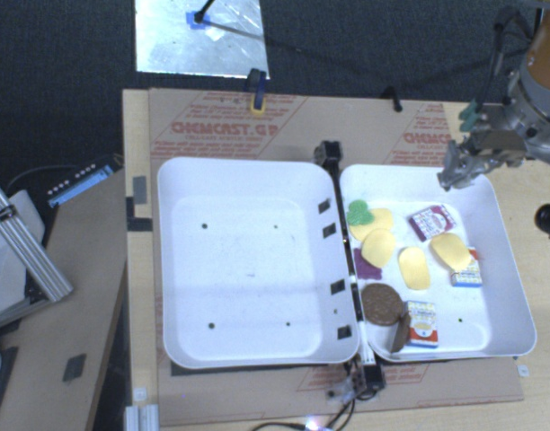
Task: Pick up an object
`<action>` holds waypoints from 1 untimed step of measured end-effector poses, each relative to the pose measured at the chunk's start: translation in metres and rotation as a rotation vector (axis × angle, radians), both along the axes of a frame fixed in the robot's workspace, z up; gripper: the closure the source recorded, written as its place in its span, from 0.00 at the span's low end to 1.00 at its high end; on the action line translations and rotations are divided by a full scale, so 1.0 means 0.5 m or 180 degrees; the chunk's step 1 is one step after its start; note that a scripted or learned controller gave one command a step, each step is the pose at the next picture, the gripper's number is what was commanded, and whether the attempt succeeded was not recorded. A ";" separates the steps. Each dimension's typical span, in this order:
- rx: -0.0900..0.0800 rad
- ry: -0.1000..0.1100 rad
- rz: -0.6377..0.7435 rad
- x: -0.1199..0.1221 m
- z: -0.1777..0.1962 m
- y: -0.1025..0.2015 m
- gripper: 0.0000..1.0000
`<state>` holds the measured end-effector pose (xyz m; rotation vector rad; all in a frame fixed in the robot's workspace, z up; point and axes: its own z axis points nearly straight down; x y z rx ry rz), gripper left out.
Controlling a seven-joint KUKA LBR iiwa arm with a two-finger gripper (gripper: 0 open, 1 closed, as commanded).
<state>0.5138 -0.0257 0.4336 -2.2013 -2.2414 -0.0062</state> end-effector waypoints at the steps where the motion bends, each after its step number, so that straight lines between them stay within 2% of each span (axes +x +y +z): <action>1: 0.0005 -0.0029 -0.0006 -0.007 0.167 0.200 1.00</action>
